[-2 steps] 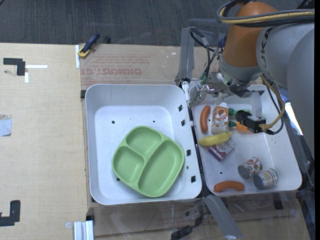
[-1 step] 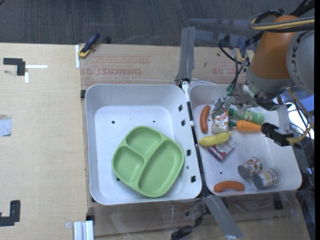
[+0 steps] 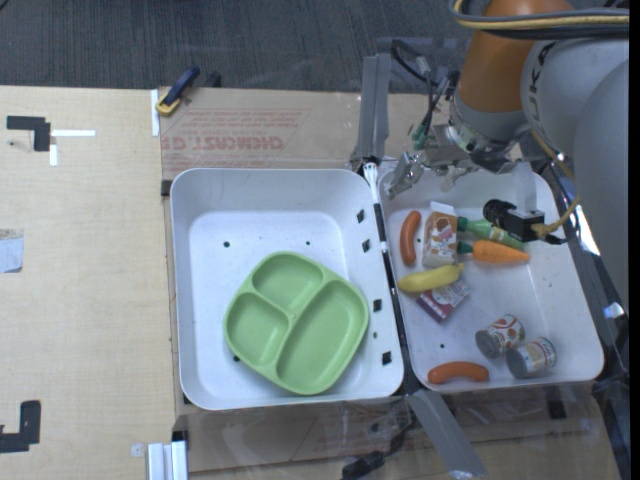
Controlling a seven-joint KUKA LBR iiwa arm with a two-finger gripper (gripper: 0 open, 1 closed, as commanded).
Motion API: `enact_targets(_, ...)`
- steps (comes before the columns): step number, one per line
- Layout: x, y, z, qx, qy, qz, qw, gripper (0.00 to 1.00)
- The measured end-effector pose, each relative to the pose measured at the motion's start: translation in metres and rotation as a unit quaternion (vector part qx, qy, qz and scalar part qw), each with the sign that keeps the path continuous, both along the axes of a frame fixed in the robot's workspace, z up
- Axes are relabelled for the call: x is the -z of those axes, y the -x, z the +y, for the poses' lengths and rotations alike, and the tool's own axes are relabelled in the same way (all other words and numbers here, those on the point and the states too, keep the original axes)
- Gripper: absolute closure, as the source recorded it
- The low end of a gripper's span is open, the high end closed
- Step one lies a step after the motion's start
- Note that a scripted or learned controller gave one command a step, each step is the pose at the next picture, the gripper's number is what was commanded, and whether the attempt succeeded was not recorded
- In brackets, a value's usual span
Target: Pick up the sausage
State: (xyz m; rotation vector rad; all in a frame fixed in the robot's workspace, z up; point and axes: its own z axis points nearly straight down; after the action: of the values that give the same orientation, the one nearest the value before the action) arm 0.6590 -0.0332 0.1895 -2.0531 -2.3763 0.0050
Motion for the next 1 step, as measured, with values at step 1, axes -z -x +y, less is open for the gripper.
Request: enact_targets(1, 0.0298, 0.0141, -0.0669, 0.011, 0.0, 0.0, 0.9999, 0.0)
